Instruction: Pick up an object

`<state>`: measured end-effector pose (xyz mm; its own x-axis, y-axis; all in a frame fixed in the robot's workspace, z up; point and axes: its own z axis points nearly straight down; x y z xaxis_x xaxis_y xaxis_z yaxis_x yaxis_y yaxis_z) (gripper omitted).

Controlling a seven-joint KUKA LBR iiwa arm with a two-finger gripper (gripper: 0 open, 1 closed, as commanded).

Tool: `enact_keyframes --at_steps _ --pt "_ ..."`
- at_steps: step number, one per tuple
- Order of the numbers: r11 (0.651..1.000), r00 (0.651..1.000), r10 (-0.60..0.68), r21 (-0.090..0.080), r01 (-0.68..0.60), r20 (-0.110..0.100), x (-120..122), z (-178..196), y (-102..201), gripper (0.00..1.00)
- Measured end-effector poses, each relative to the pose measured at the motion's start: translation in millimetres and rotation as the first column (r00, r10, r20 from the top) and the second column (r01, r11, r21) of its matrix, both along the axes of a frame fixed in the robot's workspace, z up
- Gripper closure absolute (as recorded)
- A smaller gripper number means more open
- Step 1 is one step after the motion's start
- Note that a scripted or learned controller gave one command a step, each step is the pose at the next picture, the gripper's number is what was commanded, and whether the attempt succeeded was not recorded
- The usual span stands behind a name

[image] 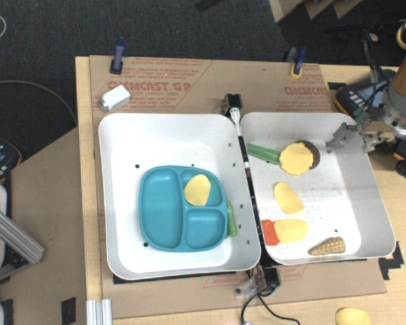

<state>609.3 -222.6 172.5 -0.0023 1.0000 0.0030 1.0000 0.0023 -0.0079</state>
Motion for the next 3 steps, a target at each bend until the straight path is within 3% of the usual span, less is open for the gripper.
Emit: enact_keyframes --at_steps 1,2,3 --pt "1.0 1.0 0.0 -0.005 0.0 0.012 40 -4 -1 0.0" --pt "1.0 1.0 -0.003 -0.01 0.003 0.024 7 130 -3 0.0" --pt "1.0 1.0 -0.002 -0.013 0.002 0.03 -26 332 -2 0.0"
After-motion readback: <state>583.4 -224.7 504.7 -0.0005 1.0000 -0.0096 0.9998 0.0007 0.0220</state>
